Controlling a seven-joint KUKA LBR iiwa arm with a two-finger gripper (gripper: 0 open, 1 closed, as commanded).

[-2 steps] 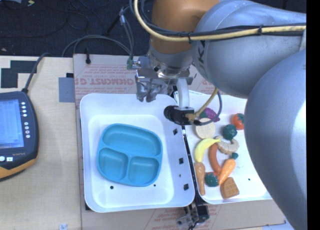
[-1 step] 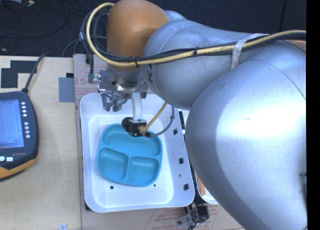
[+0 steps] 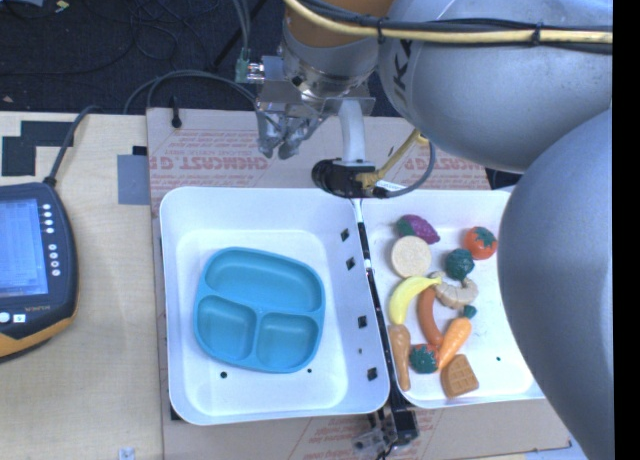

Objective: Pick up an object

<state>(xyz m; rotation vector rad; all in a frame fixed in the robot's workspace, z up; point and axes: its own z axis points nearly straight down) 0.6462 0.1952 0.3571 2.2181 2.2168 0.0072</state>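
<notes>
My gripper [image 3: 281, 140] hangs above the cardboard just behind the back rim of the left bin [image 3: 180, 248], with nothing seen in it. In the left bin lies a blue divided plate [image 3: 260, 310]. The right bin [image 3: 500, 373] holds several toy foods: a purple eggplant [image 3: 416, 228], a red tomato [image 3: 480, 240], a cream round slice [image 3: 410, 256], a yellow banana [image 3: 408, 296], a sausage [image 3: 429, 316], a carrot [image 3: 455, 339] and a brown cracker [image 3: 460, 378]. All the foods lie well to the right of and below the gripper.
The grey arm covers the upper right and the right bin's far side. A teach pendant [image 3: 30, 258] with a screen lies on the bench at the left. The divider between the bins [image 3: 365, 288] runs down the middle.
</notes>
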